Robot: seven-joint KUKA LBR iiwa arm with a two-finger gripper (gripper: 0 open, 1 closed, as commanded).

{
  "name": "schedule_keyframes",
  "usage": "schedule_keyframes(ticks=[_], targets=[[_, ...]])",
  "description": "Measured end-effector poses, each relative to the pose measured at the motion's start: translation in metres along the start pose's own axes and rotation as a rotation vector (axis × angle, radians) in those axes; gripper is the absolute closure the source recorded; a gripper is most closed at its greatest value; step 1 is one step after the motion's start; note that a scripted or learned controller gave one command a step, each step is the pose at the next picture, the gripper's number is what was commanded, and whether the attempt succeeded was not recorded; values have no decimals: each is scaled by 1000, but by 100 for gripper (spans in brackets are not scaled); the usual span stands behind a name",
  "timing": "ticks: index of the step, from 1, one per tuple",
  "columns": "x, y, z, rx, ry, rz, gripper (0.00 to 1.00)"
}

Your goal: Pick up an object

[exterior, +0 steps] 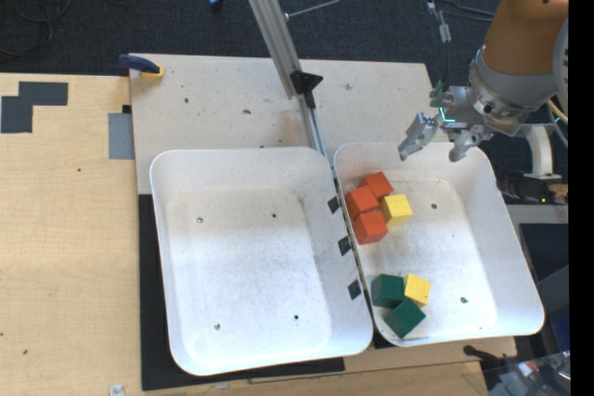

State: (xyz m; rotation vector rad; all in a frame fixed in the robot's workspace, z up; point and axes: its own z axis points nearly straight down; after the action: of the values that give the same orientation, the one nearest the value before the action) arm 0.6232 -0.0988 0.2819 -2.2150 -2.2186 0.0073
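We view the bench [232,102] from above, with the left bin [186,190] lying bare at lower centre and the right bin [492,227] at lower right carrying every candidate for the pick. The arm [524,32] enters at upper right, and its gripper [436,139] hangs over the far rim of the right bin, fingers spread apart with nothing between them. We judge the step in hand to be the approach: choosing a block and descending onto it. Two groups offer themselves. Near the divider, in the upper left of the right bin, the orange blocks [369,207] sit packed together with a yellow block [397,209] touching their right side; toward the lower part of the bin the green blocks [396,303] lie touching a second yellow block [418,288]. In our judgement the yellow block beside the orange ones is the better target, since its right face looks onto bare bin floor, which gives one finger free room; the opposite finger would have to enter the seam against the orange blocks, so the jaws are best turned to close across its free faces. The orange blocks press near the divider wall, where a finger could strike the rim. The right half of the bin floor is open for a clean descent and retreat.
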Motion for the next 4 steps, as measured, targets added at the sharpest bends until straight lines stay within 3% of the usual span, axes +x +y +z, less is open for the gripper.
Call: schedule_keyframes(ticks=[1,3,4], targets=[[-1,1,-3,-5,-1,1,0],[2,11,94,1,0,3,0],[-1,4,152,-4,0,4,0]])
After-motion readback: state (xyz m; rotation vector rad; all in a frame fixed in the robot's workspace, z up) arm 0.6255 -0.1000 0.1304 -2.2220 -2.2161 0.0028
